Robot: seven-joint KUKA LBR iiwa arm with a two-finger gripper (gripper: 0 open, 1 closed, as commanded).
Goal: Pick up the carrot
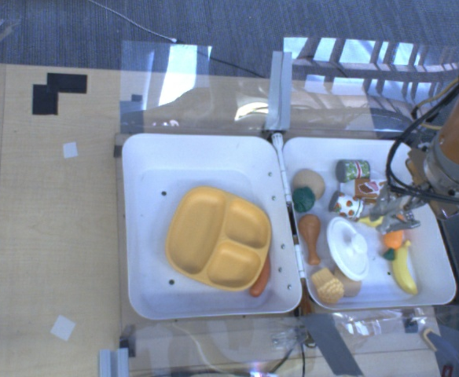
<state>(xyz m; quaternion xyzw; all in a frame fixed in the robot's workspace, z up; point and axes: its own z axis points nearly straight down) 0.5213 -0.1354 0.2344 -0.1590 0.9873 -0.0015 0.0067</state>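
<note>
The carrot [393, 240] lies in the right bin [446, 293] just under the gripper [392, 213], beside the banana [404, 269]; whether it sits between the gripper's tips cannot be told, nor how the tool stands. Near the gripper are a white dish [347, 247], a can [353, 170] whose label is unreadable, and a drumstick [310, 236]. The left bin [147, 210] bears a yellow divided plate [218, 237] with a sausage [261, 280] at its edge.

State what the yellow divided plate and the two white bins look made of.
The yellow three-compartment plate looks like moulded plastic with a matte finish: uniform colour, soft rounded edges. The two shallow white bins look like thin formed plastic, slightly glossy, with rounded corners.
</note>
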